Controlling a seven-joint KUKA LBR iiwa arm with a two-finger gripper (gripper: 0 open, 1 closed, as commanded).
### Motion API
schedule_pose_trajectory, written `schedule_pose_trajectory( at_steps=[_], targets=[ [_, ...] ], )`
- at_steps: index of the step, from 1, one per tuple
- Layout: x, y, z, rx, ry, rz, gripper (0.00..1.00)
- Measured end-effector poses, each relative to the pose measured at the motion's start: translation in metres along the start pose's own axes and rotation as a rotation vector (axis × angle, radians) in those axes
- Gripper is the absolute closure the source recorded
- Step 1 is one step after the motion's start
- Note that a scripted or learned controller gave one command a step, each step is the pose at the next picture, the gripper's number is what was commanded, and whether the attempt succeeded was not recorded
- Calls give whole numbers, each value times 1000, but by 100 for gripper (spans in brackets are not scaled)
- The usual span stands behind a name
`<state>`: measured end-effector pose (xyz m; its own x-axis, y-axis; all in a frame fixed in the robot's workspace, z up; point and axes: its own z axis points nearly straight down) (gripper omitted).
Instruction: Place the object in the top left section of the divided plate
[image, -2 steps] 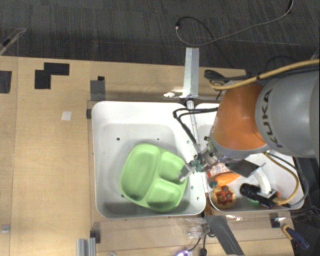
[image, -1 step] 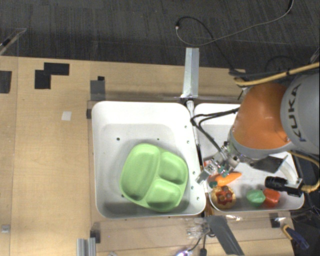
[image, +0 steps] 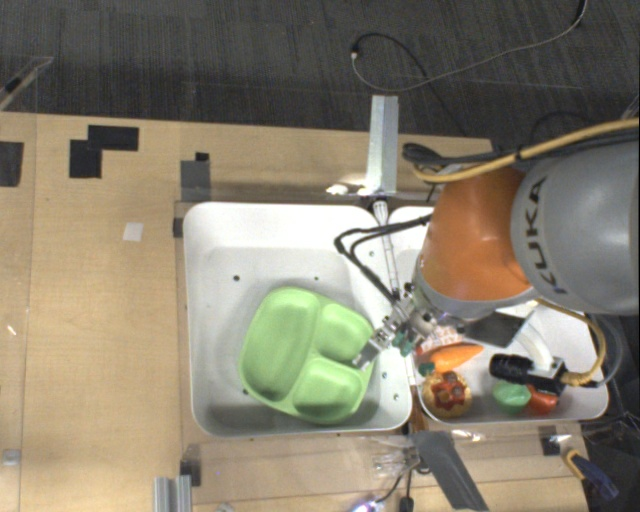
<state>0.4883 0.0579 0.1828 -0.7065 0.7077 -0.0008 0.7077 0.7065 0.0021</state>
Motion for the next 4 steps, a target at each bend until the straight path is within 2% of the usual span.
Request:
schedule_pose_trajectory(
  at_steps=[1,2,3,4],
  targets=[
    [10,12,-165,-3,-4,-220,0],
    [-19,-19,-25,1,1,-387,0],
    [-27,-24,-153,-3,-6,-512,0],
    [-58,-56,-60,0,-1,-655,0]
  ],
)
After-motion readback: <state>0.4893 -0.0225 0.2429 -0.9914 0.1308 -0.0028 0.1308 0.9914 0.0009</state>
